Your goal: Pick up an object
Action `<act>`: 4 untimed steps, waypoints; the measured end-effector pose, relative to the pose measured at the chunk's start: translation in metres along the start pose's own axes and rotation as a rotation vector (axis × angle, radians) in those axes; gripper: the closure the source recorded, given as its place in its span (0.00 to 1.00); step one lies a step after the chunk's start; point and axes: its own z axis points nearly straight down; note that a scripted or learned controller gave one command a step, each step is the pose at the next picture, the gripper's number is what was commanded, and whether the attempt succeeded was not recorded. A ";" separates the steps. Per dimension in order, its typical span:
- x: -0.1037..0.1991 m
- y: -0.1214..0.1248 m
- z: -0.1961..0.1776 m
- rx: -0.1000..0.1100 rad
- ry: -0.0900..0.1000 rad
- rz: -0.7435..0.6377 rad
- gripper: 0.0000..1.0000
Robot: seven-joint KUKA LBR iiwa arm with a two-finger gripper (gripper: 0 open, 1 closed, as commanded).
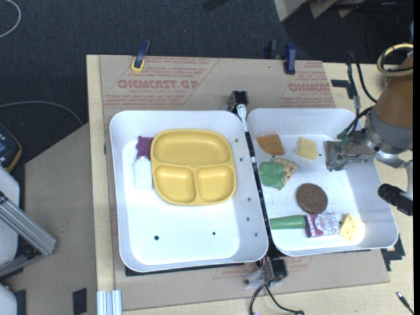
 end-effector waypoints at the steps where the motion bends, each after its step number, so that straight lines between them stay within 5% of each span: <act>1: -0.007 -0.007 -0.053 0.000 0.000 0.001 1.00; 2: -0.007 -0.006 -0.064 0.003 0.001 0.000 1.00; 4: 0.069 0.074 -0.057 0.004 0.004 -0.006 1.00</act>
